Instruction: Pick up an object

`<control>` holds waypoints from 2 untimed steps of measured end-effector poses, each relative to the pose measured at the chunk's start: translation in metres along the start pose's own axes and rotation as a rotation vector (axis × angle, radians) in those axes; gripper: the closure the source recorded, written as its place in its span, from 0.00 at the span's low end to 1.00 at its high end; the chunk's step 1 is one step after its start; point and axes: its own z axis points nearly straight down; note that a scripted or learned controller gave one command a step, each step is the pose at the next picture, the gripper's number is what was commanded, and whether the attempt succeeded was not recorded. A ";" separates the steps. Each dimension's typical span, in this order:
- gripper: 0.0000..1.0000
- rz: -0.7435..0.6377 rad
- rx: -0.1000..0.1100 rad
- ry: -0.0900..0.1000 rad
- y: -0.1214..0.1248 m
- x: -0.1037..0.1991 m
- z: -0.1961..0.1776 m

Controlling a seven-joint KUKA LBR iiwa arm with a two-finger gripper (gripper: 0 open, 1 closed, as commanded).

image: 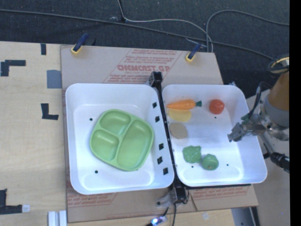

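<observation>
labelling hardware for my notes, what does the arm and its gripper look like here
The arm is grey with an orange band above the wrist. Its gripper is a small, dark grey metal assembly at the right bin's edge. Black cables run alongside the wrist.

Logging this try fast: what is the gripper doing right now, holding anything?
Gripper: at the right bin's right rim, nothing seen held; open or closed cannot be told.

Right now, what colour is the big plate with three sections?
Light green. The plate sits in the left bin, seen in the camera view.
</observation>
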 end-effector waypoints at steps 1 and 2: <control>1.00 -0.001 -0.001 0.000 0.001 0.000 -0.036; 1.00 -0.005 0.003 0.002 0.006 0.045 -0.038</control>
